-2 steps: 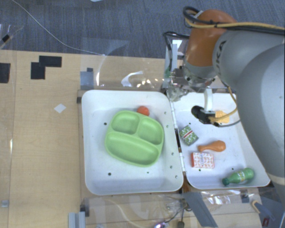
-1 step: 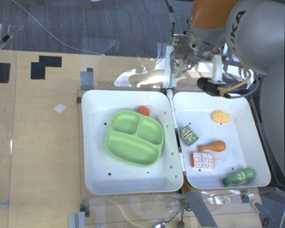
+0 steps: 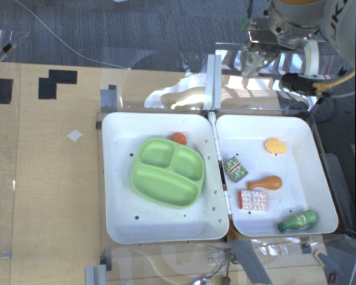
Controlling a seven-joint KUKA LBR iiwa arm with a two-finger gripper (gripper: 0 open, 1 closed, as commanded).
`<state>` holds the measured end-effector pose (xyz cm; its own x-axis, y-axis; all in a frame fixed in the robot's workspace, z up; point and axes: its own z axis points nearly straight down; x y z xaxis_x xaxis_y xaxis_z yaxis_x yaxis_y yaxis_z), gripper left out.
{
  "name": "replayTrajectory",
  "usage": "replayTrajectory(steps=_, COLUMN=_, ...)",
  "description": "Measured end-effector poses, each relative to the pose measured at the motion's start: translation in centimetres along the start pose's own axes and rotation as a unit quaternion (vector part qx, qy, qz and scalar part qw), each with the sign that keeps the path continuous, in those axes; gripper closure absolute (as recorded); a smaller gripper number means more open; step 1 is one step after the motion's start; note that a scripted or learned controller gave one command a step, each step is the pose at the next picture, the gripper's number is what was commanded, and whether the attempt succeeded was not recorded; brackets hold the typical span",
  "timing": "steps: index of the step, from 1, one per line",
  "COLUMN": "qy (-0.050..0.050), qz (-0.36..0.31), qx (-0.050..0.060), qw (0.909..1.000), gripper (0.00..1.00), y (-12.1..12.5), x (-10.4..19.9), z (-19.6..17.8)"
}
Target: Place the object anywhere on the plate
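Fingers: hanging at the top of the frame beyond the far rim of the right bin, seen against glare and clear plastic; whether they are spread or pressed together cannot be told, and nothing shows between them. Arm: grey, orange band cut off by the top edge. Right bin contents: yellow waffle-like piece, green carton, brown drumstick, red-and-white box, green bottle lying on its side near the front corner. Left bin: green divided plate, with a small orange ball touching its far rim, possibly a toy fruit, partly hidden. Desk: pale wood. Step in hand, by judgement: choosing and reaching; the drumstick or waffle piece lies apart from its neighbours, so a straight descent over its middle should grip cleanly, then carry across the divider to the plate.
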<state>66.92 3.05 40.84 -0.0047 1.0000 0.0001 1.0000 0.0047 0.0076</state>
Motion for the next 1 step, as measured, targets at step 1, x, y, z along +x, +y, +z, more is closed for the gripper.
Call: replayTrajectory(steps=1, qy=0.000, qz=0.001, qx=0.003, qw=1.0000, gripper=1.00, y=-5.01, x=-4.81, z=14.89)
